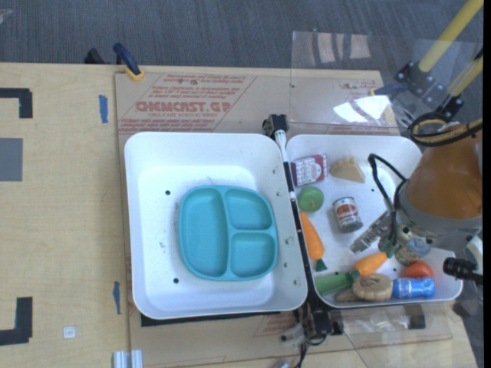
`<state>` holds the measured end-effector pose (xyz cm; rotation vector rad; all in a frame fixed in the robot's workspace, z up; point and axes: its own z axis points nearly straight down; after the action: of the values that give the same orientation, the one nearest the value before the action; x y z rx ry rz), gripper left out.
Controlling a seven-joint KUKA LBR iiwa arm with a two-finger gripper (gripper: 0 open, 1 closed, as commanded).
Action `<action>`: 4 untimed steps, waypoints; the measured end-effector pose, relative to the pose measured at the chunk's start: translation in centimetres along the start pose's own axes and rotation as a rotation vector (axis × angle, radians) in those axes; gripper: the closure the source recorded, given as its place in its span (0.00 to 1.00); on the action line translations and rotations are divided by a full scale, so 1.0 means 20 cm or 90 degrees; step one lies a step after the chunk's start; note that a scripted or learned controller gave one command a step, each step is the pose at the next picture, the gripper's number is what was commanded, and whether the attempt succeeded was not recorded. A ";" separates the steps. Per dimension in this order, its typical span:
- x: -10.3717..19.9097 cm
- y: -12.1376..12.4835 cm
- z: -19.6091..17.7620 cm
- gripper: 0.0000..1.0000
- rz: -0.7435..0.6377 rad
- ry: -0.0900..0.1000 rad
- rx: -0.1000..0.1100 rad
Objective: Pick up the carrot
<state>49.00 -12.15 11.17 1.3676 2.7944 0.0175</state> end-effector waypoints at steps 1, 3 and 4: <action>0.00 0.00 0.00 0.00 0.000 0.001 0.001; 0.00 0.01 -0.05 0.00 0.000 -0.002 -0.003; -0.05 -0.08 0.11 0.00 -0.115 0.011 0.007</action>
<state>48.40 -13.82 8.98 1.1164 2.9254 0.0092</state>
